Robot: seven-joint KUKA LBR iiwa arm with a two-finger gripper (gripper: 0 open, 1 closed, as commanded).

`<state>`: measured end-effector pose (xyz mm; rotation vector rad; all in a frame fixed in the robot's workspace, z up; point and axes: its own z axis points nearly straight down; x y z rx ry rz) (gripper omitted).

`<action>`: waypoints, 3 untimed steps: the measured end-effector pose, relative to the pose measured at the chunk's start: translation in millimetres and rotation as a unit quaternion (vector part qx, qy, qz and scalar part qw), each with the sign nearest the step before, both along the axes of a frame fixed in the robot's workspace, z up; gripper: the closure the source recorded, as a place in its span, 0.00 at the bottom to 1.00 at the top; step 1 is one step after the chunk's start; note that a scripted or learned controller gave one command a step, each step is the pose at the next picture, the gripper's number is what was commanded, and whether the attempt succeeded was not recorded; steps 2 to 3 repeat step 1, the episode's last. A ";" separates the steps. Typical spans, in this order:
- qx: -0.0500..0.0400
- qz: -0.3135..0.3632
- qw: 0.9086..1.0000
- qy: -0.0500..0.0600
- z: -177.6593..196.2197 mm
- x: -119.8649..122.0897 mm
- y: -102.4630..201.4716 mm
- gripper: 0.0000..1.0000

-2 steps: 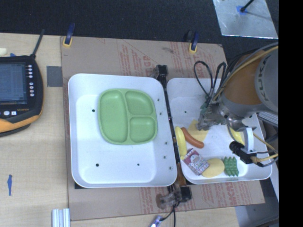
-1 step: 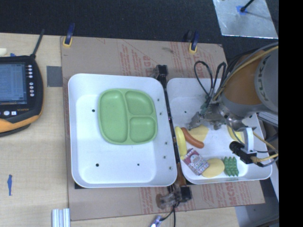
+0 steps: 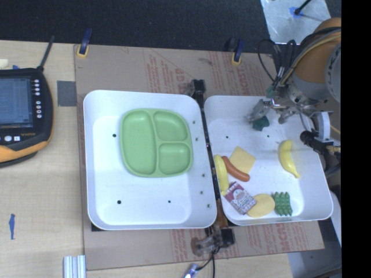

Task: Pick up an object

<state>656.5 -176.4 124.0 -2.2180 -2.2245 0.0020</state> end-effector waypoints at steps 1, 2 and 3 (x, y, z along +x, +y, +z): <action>0.000 0.000 1.000 0.000 48.3 -20.2 -36.0 0.00; 0.000 0.000 1.000 0.000 48.3 -20.2 -36.0 0.00; 0.000 0.000 1.000 0.000 48.3 -20.2 -36.0 0.00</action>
